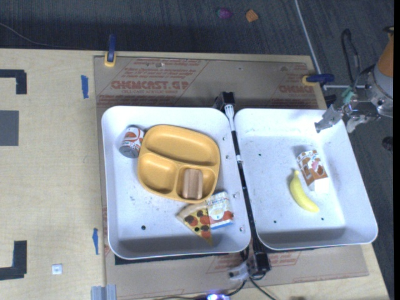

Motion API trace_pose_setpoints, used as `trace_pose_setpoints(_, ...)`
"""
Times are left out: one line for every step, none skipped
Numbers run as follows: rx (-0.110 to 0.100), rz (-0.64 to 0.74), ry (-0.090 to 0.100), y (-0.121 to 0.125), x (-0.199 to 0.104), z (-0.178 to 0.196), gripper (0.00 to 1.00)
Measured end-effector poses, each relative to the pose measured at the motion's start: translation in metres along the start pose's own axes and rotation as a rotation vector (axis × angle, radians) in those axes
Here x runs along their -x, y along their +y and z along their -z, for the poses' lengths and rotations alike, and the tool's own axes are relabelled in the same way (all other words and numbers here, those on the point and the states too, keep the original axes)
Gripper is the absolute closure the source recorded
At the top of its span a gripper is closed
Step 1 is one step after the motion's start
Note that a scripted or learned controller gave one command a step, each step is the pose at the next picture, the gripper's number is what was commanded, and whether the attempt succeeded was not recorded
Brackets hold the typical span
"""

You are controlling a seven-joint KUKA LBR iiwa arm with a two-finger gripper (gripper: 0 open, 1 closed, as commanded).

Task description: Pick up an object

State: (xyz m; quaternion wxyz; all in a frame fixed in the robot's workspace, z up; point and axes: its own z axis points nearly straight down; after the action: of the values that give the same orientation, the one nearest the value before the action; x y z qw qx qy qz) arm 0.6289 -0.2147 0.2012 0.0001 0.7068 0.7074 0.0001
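The right bin (269, 230) holds a yellow banana (304, 194) and, touching its upper end, a white and red snack packet (312, 167). My gripper (337, 121) hangs over that bin's far right corner, above and to the right of the packet and well apart from it. Its two grey fingers (325, 121) stand spread, open, with nothing between them. The arm's wrist comes in from the right edge.
The left bin (119, 230) holds a yellow divided plate (178, 158) with a brown block (192, 183) in one compartment, a crushed can (131, 141) at its far left, a toy pizza slice (197, 219) and a small packet (219, 209) at the front. A black divider (234, 149) runs between the bins.
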Motion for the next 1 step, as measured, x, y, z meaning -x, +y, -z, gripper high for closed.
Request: trace_pose_setpoints(0.003, 0.000, -0.002, 0.0106, -0.0261, -0.1031, 0.00)
